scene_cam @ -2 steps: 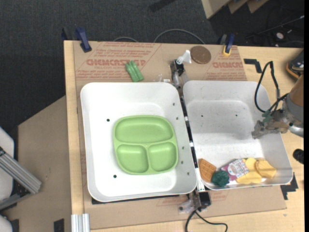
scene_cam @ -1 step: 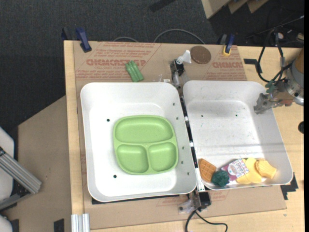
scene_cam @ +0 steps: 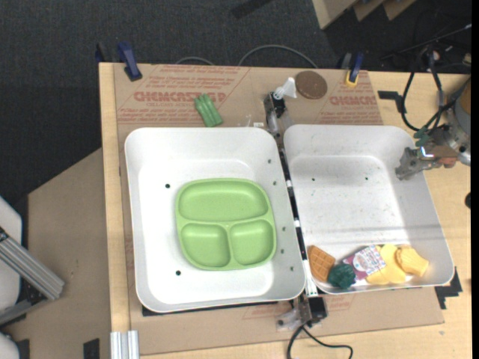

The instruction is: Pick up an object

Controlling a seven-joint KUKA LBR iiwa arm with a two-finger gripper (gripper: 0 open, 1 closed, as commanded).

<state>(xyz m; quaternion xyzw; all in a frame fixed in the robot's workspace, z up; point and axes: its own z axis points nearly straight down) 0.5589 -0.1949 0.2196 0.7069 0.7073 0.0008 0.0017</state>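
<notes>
Several small objects lie along the front wall of the right bin (scene_cam: 352, 163): an orange waffle-like piece (scene_cam: 322, 260), a dark green item (scene_cam: 343, 276), a pink and white packet (scene_cam: 368, 259) and yellow pieces (scene_cam: 400, 265). My gripper (scene_cam: 414, 160) hangs at that bin's right rim, well behind these objects and apart from them. Nothing shows in its grasp. The left bin (scene_cam: 150, 170) carries a light green divided plate (scene_cam: 224, 224) in its middle.
A small green object (scene_cam: 209, 111) lies on the cardboard behind the left bin. A brown disc (scene_cam: 310, 85) and a white fitting (scene_cam: 281, 94) sit behind the bins' shared wall. Blue clamps (scene_cam: 129, 60) hold the back edge. Cables (scene_cam: 419, 88) hang at the right.
</notes>
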